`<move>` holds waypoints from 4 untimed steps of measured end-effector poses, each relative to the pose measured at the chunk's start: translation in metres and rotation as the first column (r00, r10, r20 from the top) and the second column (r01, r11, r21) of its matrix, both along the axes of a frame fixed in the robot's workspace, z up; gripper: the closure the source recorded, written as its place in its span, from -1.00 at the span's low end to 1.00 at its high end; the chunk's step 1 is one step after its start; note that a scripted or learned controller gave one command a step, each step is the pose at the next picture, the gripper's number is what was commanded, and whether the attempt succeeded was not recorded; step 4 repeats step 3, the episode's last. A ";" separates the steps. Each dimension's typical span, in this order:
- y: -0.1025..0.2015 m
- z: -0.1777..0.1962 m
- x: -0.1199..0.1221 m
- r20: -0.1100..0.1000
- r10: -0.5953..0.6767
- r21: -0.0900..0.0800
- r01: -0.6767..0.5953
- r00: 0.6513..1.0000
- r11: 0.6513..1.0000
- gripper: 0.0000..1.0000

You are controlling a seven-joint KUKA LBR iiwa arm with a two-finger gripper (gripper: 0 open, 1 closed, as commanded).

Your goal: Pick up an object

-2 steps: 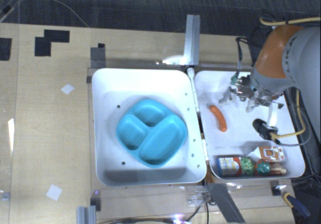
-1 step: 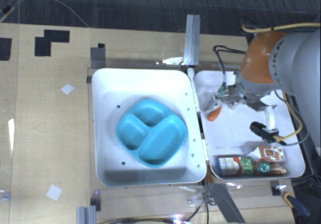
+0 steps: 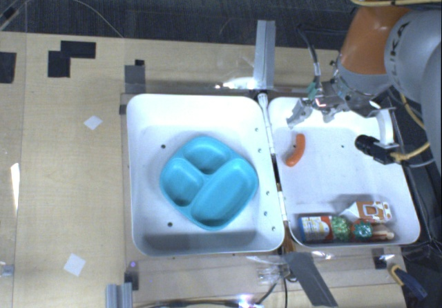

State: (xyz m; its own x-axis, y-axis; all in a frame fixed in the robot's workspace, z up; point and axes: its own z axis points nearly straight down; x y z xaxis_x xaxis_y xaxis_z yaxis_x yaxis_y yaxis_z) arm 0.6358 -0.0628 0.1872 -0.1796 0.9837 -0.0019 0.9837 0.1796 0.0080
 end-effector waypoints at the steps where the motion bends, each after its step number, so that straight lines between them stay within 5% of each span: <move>1: -0.033 -0.092 -0.022 -0.001 0.134 -0.001 -0.134 0.991 0.991 -1.00; 2: -0.032 -0.079 -0.020 0.005 0.136 -0.001 -0.136 0.991 0.991 1.00; 3: 0.033 0.000 0.035 -0.001 0.053 0.000 -0.053 0.999 0.999 1.00; 4: 0.033 0.000 0.035 -0.001 0.053 0.000 -0.053 0.999 0.999 1.00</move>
